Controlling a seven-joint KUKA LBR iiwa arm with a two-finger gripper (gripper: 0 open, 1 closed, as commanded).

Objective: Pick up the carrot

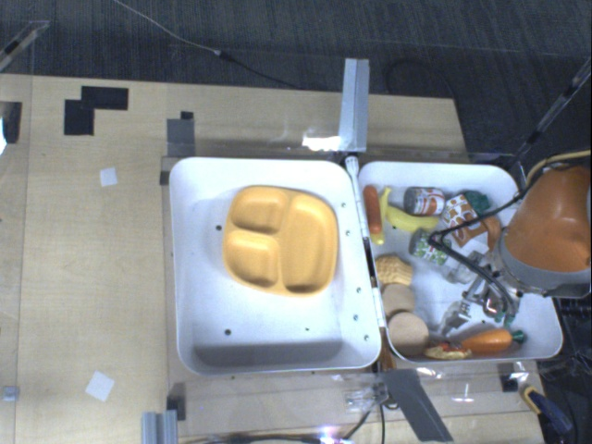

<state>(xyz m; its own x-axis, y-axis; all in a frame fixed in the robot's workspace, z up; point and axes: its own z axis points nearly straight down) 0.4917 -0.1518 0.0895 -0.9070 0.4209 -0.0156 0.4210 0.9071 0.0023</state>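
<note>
The carrot [487,341], orange with a green tip at its right end, lies flat along the near wall of the right bin [546,340], in its near-right corner. My gripper [467,311] hangs low just above and slightly left of the carrot, reaching in from the right under the arm's orange band [553,225]. The carrot rests on the bin floor and nothing is visibly gripping it.
The right bin is crowded: a sausage [372,209], banana [407,220], can [425,200], snack packet [460,216] and round bread pieces [396,272] along its left side. A yellow divided plate [280,239] sits in the left bin [194,276].
</note>
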